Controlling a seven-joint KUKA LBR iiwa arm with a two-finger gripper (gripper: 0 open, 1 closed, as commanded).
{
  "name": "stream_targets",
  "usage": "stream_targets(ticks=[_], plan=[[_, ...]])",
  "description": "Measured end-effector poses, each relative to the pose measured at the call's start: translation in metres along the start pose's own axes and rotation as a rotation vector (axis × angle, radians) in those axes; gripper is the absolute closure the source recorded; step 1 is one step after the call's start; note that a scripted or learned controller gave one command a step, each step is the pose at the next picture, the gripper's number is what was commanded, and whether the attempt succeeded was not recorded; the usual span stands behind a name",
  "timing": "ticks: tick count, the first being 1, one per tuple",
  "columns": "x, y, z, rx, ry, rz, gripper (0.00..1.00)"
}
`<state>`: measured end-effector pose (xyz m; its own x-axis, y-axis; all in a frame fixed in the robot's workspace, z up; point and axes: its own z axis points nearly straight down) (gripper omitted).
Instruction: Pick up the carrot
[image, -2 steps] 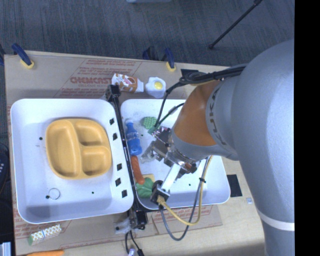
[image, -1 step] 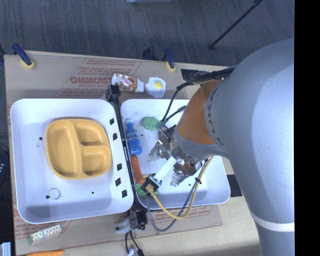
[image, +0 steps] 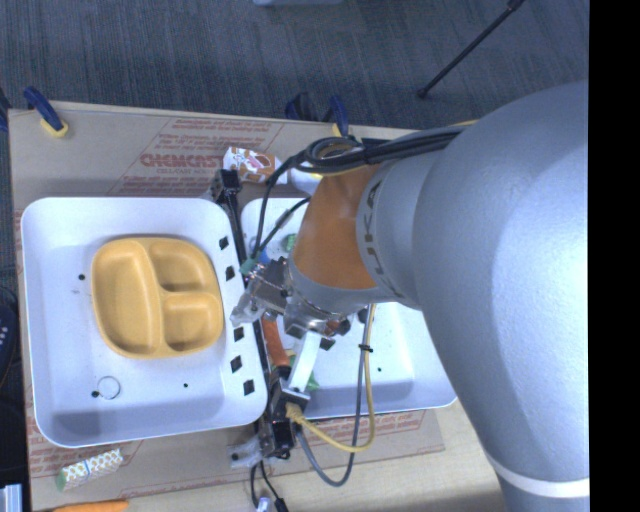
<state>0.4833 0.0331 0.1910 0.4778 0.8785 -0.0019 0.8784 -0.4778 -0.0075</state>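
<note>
The carrot (image: 274, 350) shows as a short orange sliver at the left edge of the right bin (image: 420, 385), just beside the divider between the two bins. My gripper (image: 292, 335) hangs right above it, reaching down from under the orange wrist band (image: 335, 240). The arm's bulk hides most of the carrot and of the bin floor around it. Whether the carrot is touched or held cannot be made out.
The left bin (image: 60, 330) holds a yellow divided tray (image: 155, 295). Green bits peek out by the wrist (image: 288, 243) and below the gripper (image: 311, 381). Cables (image: 340, 440) loop over the right bin's front rim. Blue clamps (image: 45, 110) sit at the bench's back edge.
</note>
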Motion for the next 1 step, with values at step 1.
stream_targets(ticks=[1], plan=[[0.0003, -0.0001, -0.0097, 0.003, -0.001, -0.005, 1.00]])
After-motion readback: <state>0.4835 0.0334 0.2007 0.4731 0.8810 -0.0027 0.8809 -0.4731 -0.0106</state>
